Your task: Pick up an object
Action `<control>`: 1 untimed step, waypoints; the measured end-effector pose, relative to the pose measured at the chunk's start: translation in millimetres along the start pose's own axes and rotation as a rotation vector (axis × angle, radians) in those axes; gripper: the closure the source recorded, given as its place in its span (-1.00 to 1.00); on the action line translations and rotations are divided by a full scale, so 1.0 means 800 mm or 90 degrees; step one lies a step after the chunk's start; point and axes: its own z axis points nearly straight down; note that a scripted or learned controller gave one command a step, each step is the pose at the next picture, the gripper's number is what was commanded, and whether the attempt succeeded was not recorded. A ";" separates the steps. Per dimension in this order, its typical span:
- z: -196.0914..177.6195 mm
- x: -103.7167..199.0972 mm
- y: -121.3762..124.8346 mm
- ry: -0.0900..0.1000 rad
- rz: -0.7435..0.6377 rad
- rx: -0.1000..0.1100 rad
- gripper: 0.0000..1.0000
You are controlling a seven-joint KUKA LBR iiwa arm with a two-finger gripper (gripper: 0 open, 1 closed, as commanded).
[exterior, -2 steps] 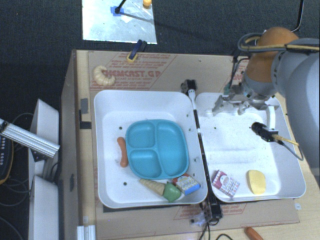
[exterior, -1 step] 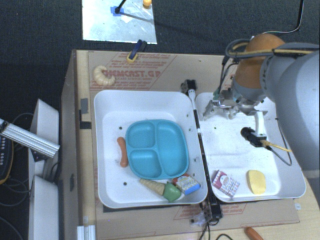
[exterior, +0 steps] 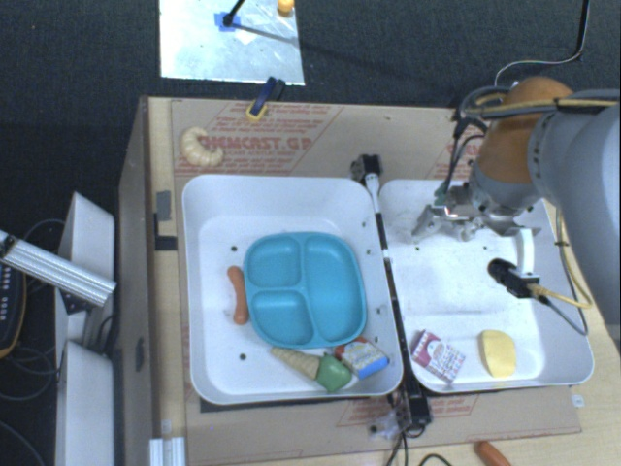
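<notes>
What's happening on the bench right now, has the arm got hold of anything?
Nothing is visibly held. The gripper hangs over the upper part of the right bin, away from the red-and-white packet and the yellow piece near that bin's front edge. The left bin holds the blue divided plate, a toy sausage, and a small cluster of items at its front.

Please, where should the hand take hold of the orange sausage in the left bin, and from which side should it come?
Grip the sausage at its middle, across the narrow width, coming from straight above. It lies flat on the left bin's floor, long axis running near to far. The blue tray sits close on its right, so one finger must slip into that thin gap, which may be tight.
</notes>
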 end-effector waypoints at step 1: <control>-0.001 -0.037 0.032 0.000 0.000 -0.001 -1.00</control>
